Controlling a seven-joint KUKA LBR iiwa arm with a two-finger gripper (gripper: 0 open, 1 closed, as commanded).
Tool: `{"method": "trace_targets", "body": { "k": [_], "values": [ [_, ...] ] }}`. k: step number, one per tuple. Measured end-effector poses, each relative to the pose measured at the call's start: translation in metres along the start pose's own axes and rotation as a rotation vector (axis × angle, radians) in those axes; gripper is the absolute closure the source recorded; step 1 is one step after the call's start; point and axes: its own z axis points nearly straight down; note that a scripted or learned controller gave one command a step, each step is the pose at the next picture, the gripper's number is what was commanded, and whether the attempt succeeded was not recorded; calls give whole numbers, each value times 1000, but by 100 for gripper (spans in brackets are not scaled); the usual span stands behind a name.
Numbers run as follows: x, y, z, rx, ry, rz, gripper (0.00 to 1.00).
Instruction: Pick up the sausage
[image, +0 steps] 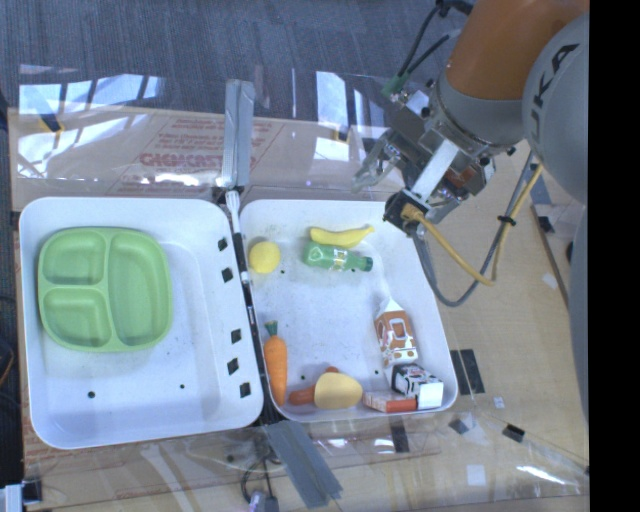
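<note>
While my pincer (372, 168) hangs above the right bin (320, 320) at its one o'clock rim, I cannot tell how wide it stands. The sausage (300, 397) lies at six o'clock in that bin, against the near wall. A carrot (276, 365) is at the sausage's ten o'clock, and a yellow fruit (338, 390) overlaps its three o'clock end. Well apart, towards twelve o'clock, lie a banana (340, 235) and a green bottle (337, 259).

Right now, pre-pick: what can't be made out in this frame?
- Sausage: camera view, only a reddish end shows; the yellow fruit covers the rest, so its length and lie are unknown.
- Carton and black-and-white box: camera view, print too small to read.
- Arm: camera view, cut off by the top edge.
</note>
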Motion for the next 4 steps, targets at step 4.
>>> {"method": "trace_targets", "body": {
  "k": [4],
  "values": [
    [121, -141, 305, 3, -4, -315, 0]
  ]
}}
